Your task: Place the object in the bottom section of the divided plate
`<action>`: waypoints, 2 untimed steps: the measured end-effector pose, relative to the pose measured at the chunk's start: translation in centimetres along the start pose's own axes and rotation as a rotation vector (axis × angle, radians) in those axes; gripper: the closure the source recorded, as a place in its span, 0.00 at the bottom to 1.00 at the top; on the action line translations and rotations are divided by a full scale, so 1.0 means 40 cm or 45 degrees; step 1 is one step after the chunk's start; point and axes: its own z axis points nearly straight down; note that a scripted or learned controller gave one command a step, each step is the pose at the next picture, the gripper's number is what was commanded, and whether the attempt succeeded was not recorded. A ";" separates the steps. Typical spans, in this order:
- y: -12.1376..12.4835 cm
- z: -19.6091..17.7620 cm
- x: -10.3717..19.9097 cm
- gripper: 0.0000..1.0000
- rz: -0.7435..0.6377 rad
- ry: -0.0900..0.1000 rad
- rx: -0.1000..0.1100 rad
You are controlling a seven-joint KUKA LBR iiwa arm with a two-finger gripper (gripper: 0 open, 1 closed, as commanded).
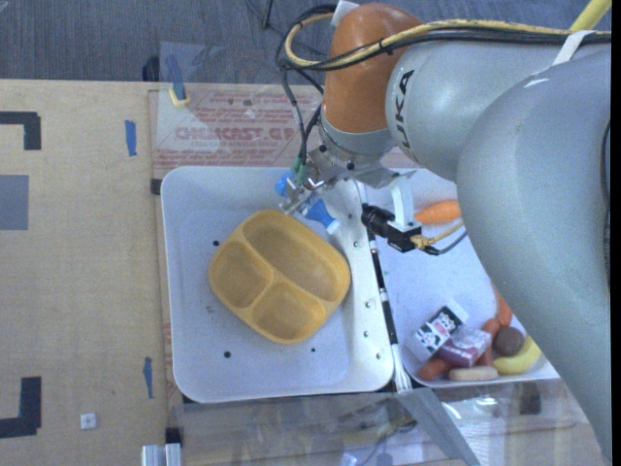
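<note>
A yellow divided plate (279, 275) lies tilted in the left white bin (194, 260), its three sections bare. My gripper (309, 200) hangs just above the plate's upper right rim, under the grey wrist with the orange band. Something blue and white shows at the gripper's tip, but I cannot tell whether it is a held object or part of the gripper. The large grey arm covers much of the right bin.
The right bin (427, 289) holds an orange carrot (439, 212) near the top and, in its lower corner, a black-and-white carton (439, 330), a pink packet (468, 348), a banana (519, 359) and several other toy foods. A ridge divides the bins.
</note>
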 end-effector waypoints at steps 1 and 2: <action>-0.008 0.067 0.049 1.00 0.037 0.000 -0.007; -0.241 -0.103 -0.038 1.00 -0.023 0.002 0.004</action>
